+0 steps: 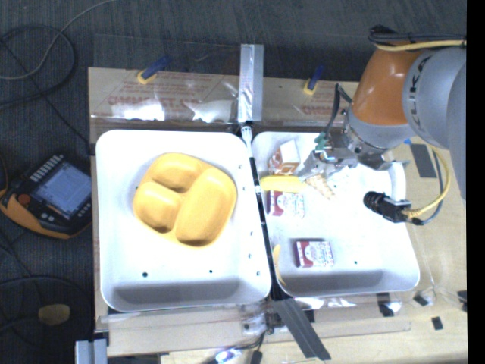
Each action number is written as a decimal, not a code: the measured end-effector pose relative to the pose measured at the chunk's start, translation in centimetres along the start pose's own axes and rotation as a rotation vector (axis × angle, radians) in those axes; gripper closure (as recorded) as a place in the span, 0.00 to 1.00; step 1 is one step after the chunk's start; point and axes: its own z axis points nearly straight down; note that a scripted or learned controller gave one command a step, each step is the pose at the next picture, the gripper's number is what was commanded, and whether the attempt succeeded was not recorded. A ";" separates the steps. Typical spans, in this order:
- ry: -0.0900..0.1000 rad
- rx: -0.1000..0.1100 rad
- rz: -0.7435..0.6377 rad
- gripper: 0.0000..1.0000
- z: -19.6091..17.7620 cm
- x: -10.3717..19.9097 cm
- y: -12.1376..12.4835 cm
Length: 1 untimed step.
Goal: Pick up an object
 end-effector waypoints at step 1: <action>-0.002 0.000 -0.282 1.00 -5.7 -2.5 1.3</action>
